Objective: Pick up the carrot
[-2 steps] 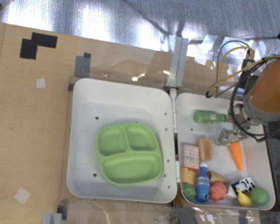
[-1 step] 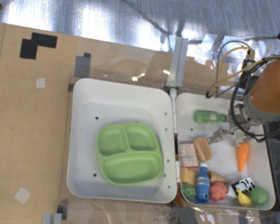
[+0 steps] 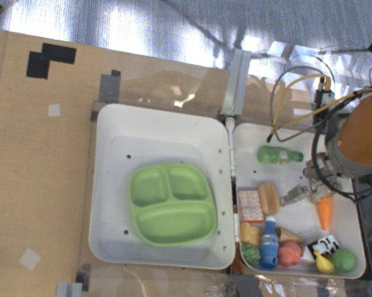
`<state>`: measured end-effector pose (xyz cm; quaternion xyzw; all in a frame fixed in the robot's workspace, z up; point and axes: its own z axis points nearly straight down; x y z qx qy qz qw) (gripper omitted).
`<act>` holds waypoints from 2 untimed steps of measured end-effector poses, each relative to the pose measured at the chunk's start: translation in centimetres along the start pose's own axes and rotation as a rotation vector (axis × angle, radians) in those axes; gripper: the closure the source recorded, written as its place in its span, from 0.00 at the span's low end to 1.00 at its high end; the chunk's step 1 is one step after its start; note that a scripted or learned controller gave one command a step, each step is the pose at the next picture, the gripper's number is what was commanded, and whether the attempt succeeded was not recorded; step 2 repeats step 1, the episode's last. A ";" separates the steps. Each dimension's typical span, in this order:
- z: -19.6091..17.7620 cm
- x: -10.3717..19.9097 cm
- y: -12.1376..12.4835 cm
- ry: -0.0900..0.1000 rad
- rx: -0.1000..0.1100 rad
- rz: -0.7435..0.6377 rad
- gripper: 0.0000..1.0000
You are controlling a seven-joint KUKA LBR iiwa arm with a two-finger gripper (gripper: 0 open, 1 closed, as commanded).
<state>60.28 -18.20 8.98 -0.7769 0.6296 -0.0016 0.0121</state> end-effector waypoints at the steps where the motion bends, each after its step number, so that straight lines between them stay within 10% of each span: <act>1: -8.3 1.8 -1.6 0.014 -0.008 -0.141 0.00; 2: -8.3 1.8 -1.6 0.014 -0.008 -0.141 0.00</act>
